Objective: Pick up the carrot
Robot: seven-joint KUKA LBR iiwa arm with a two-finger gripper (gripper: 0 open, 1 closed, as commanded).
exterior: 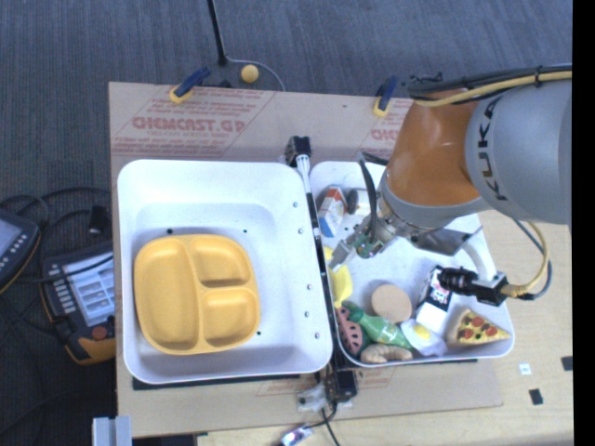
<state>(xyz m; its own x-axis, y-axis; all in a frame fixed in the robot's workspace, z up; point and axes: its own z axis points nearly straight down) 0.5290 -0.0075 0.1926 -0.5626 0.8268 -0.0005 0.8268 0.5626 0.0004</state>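
Camera view shows the claw [364, 245] low in the right bin [483, 244]; whether it is released or clenched I cannot tell. No carrot is identifiable, so crowded toys like the pizza slice [479, 328] risk a wrong grab.

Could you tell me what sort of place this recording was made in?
Probably a robotics lab, set up for pick-and-place trials: a KUKA arm reaches over a bin of toy food, the bench board is clamped down, and a control pendant lies on the carpet.
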